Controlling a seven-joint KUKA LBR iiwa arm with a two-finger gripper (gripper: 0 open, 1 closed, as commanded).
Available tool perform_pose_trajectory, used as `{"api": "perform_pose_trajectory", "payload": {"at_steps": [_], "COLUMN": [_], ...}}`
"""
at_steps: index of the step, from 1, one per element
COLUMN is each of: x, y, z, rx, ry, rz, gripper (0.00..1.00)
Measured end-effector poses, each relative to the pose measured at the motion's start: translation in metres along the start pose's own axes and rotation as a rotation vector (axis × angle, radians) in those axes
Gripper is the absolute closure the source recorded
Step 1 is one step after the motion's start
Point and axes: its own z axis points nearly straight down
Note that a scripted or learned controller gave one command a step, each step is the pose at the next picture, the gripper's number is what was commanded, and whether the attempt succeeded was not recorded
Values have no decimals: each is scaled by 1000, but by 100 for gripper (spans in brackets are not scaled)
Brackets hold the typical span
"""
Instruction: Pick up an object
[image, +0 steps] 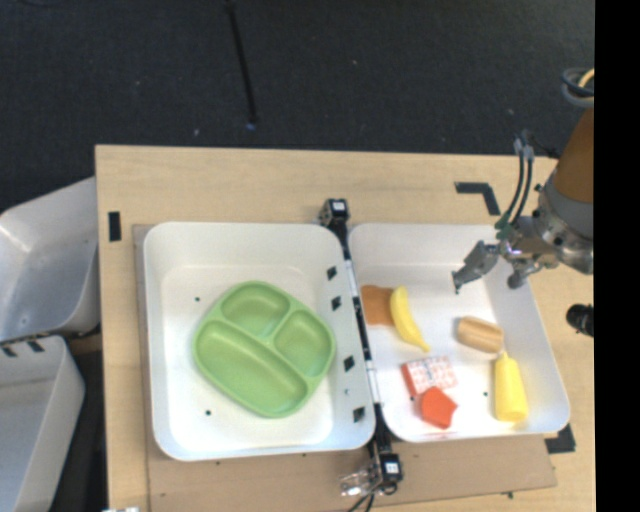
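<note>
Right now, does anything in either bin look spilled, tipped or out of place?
Nothing stands out. The green divided plastic plate lies flat in the left white bin; the yellow toy banana and other toy foods lie loose in the right white bin.

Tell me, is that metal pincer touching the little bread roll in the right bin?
Apart. The camera view shows the pincer near the bin's far edge, with bare white bin floor plainly visible between it and the bread roll.

Even, bright overhead light; white bins (250, 440) nearly glare, shadows faint, whole picture slightly soft and grainy.
</note>
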Motion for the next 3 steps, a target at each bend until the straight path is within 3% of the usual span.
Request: {"api": "perform_pose_trajectory", "payload": {"at_steps": [1,3], "x": [0,-7], "y": [2,-8], "z": [-7,96], "rx": [-12,-8], "ry": [-2,-2], "rz": [-3,0], "gripper": [0,0]}}
